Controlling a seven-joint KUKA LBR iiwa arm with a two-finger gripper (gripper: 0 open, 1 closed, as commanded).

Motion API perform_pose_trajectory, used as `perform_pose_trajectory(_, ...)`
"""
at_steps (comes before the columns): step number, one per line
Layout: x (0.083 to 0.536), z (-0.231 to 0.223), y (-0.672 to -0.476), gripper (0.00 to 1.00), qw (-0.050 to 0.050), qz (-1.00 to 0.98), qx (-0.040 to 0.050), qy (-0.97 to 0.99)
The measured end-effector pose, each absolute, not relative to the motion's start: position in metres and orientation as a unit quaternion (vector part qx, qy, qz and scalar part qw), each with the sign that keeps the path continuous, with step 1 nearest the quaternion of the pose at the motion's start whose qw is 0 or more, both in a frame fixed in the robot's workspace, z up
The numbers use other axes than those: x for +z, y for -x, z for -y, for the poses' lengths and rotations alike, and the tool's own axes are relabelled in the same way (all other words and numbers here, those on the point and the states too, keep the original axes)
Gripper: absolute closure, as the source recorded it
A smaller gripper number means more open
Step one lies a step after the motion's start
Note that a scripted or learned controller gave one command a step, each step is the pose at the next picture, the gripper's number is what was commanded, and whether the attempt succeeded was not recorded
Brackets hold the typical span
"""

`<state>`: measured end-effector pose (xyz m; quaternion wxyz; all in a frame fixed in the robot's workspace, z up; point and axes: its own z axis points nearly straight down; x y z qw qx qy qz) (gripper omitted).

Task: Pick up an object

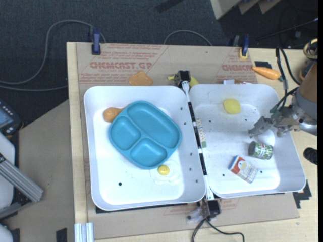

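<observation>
In the right bin (222, 185) lie a green can (261, 150) on its side, a small white and red box (244, 168) and a yellow round piece (231, 106). My gripper (270, 129) hangs at the bin's right side, just above the green can and slightly behind it. Its fingers are spread open with nothing held between them. The grey arm comes in from the right edge.
The left bin (101, 185) holds a blue divided plate (145, 134), an orange piece (110, 114) at the plate's left rim and a small yellow piece (163, 170) near its front. An orange carrot-like item (266, 72) and another orange item (140, 78) lie on the bench behind the bins.
</observation>
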<state>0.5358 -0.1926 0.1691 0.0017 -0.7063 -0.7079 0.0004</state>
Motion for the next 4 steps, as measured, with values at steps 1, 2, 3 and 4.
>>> perform_pose_trajectory(1,0.082,0.186,-0.511,0.0,0.004,0.707,0.0016,0.707)
perform_pose_trajectory(2,0.098,0.188,-0.514,1.0,-0.001,0.707,-0.0004,0.707)
perform_pose_trajectory(3,0.097,0.188,-0.513,0.0,-0.001,0.707,-0.0003,0.707)
perform_pose_trajectory(4,0.085,0.198,-0.582,0.0,-0.002,0.708,-0.0009,0.706)
